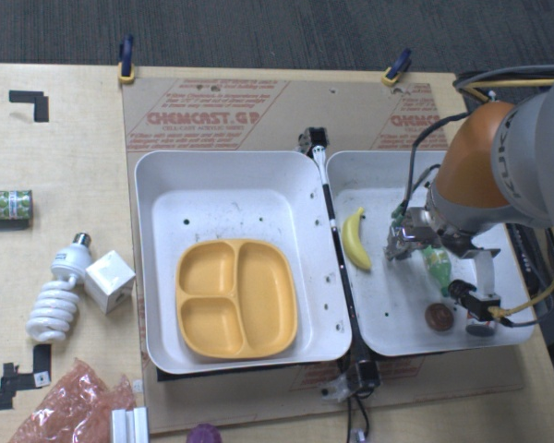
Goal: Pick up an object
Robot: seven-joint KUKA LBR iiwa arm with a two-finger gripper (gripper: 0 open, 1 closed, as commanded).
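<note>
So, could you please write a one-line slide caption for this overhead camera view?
End effector low in the right bin near a banana; a yellow divided plate lies in the left bin.

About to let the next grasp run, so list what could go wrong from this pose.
1. The gripper hovers between the banana and a green object, so it may close on neither, or nudge one aside.
2. The banana lies close to the right bin's left wall; a push could wedge it there.
3. The small brown round object sits under the arm, mostly blocked from approach.
</note>
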